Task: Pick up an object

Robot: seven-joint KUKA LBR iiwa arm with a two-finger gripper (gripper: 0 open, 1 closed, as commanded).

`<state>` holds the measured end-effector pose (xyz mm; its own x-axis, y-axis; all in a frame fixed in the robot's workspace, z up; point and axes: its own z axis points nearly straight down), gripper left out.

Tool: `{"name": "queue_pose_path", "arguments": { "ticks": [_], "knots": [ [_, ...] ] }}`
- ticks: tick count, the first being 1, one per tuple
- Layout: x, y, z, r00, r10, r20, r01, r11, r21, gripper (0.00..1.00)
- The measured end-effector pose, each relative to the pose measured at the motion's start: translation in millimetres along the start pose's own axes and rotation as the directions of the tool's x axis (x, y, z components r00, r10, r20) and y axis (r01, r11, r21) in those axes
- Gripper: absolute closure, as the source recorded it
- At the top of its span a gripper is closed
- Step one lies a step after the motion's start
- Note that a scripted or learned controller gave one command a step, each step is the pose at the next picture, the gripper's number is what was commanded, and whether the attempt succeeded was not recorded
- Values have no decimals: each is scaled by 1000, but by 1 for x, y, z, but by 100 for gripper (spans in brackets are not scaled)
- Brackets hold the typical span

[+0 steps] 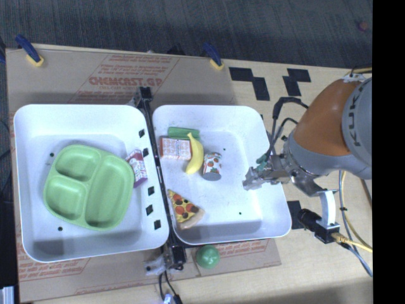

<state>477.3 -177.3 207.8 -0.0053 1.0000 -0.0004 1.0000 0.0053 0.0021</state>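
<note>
- The bench (329, 277) carries a cardboard sheet (126, 75) held by blue clamps (28, 50).
- Two white bins (25, 189) sit side by side on it.
- A green ball (207, 256) lies beside them.

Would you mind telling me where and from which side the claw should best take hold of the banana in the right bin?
Probably across the banana's middle, coming straight down. It lies flat and nearly upright in the view, so closing left-right spans its narrow width, though the carton and can crowd both sides.

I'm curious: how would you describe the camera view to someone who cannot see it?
A grey and orange robot arm holds its pincer over the right white bin, near a banana, small can and pizza slice. The left bin holds a green divided plate.
</note>
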Motion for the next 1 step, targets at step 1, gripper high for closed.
{"name": "queue_pose_path", "arguments": {
  "ticks": [1],
  "knots": [
    [37, 73, -13, 1000, 0, -2, 0, 1000, 2, 100]
  ]
}}
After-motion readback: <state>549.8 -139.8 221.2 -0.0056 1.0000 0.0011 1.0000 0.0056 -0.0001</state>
